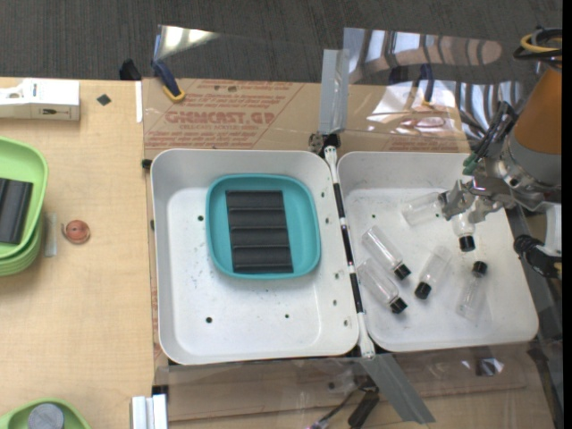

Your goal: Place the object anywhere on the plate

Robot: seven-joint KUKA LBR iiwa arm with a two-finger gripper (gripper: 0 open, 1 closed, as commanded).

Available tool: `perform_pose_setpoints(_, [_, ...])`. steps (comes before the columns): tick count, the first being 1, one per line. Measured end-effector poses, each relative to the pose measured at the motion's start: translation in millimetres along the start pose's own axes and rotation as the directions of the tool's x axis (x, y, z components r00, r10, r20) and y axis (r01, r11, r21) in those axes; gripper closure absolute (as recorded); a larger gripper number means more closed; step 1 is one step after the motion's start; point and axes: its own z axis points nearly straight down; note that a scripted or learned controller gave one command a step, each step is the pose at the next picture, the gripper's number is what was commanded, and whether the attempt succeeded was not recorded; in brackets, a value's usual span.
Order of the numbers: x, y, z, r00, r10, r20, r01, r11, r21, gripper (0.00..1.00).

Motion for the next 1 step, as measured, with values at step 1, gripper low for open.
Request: perform_pose_setpoints(1, [0.0,0.0,0.0,1.0,0.0,0.0,0.0,1.0,0.0,0.0])
